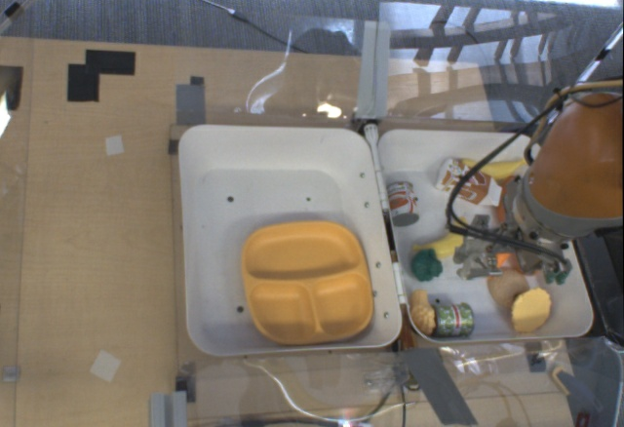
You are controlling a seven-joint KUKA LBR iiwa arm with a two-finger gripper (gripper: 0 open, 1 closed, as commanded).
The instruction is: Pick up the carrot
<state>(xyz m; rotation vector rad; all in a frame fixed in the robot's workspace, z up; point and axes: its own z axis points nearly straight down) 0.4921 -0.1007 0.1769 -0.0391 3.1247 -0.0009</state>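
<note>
Carrot (504, 260) pick: the reach-down step, grasp not yet confirmed.
A sliver of orange, likely the carrot, shows under the end effector (507, 259) near the right bin's (582, 323) right edge; whether its fingers are wide or closed I cannot tell. Next comes a firm closure on the smooth, tapered body, then a straight lift clear of the rounded yellow lemon (531, 309) and tin can (453, 319).
</note>
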